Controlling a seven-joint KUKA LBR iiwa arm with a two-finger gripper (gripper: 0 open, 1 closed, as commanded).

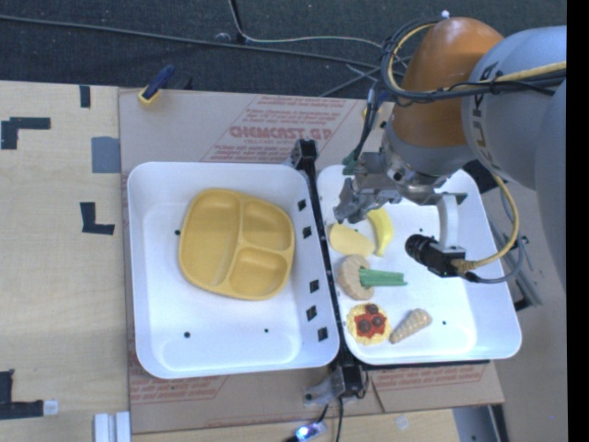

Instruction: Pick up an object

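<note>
Toy food lies scattered in the right bin [492, 334], and we judge the task to be at its approach step: nothing is lifted yet. Our gripper [354, 203] hangs low over the bin's upper left part, close to the divider between the two bins. Its dark tip sits just above a pale yellow slice [350, 239] and right beside a toy banana [381, 229], which lies upright along the bin just to the right of the tip. Whether the fingers are spread or closed we cannot tell, since the wrist body hides them from above.

Below these lie a round bread-like piece [351, 278] with a green stalk [382, 278] across it, then a small pizza [368, 323] and an ice-cream cone [409, 325], near each other at the bin's lower edge. A black cylinder on a cable [433, 254] hangs to the right of the banana. The left bin [152, 274] carries a yellow divided plate [236, 244].

We take the slice or the banana as the likeliest target. The next move calls for a straight descent with the tip centred on one piece only, as the two lie close together and a grip might catch both or nudge one away.
</note>
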